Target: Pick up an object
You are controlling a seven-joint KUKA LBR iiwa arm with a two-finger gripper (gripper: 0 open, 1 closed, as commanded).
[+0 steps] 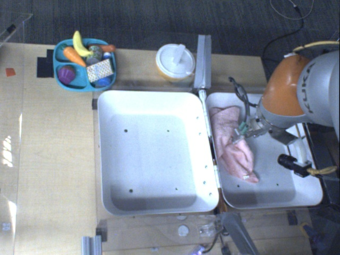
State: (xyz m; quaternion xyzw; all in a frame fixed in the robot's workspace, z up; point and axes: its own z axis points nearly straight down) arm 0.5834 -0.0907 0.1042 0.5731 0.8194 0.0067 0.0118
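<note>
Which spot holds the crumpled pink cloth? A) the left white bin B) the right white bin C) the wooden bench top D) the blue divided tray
B: the crumpled pink cloth lies in the right white bin, along its left side next to the divider, with the gripper just at the cloth's right edge.

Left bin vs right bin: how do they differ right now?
The left bin looks wider than the right bin. The left bin shows bare white floor with small dark dots; the right bin holds a crumpled pink cloth. The pincer hangs over the right bin, not the left bin. Both are shallow, white, side by side.
</note>
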